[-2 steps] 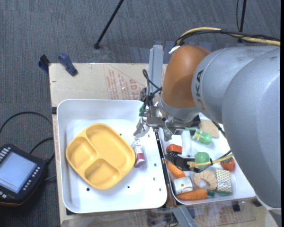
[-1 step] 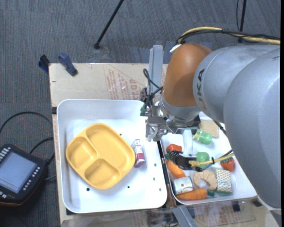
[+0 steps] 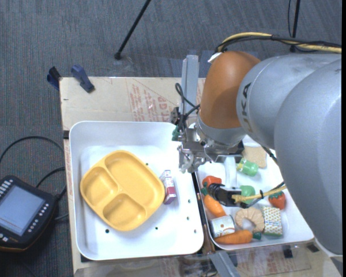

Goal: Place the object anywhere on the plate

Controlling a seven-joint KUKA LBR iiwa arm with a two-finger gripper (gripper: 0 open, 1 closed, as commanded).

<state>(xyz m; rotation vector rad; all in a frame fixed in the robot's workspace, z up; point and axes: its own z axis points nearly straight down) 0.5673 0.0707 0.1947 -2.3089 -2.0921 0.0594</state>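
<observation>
While the gripper hovers at frame centre, its state impossible to tell, you see the small pink object lying just beside the yellow plate; a misaligned descent risks nudging it away.

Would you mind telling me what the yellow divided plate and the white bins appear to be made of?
The yellow plate looks like moulded plastic: uniform colour, rounded compartment ridges, soft sheen. The left bin and right bin look like smooth white plastic or enamelled metal; the view leaves that open.
</observation>
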